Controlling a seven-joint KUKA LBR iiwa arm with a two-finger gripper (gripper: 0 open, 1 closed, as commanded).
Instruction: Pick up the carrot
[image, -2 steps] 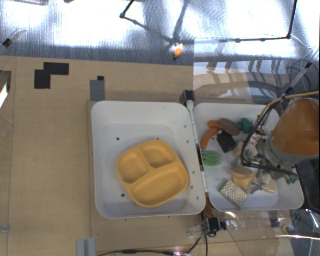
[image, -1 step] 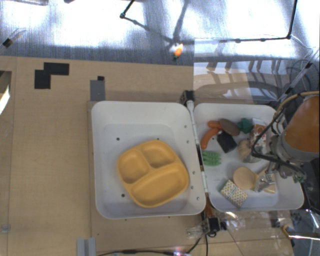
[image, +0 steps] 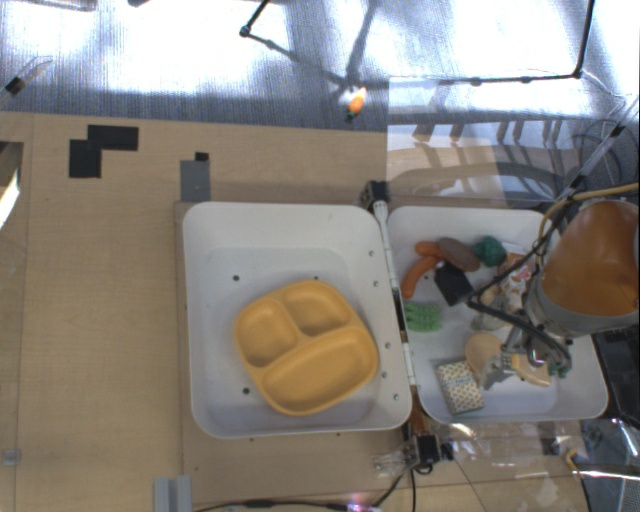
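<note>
Wooden table (image: 100, 300) bore two bins. My hand (image: 522, 352), its grip state indiscernible, hovered low in the right bin (image: 590, 400); approach step. Next: reaching the carrot (image: 420, 268).

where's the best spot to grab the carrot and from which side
Probably the carrot's lower, free end, from straight above with fingers across its width. It lies curved by the right bin's left wall, and its upper end touches a brown piece, leaving less room there.
</note>
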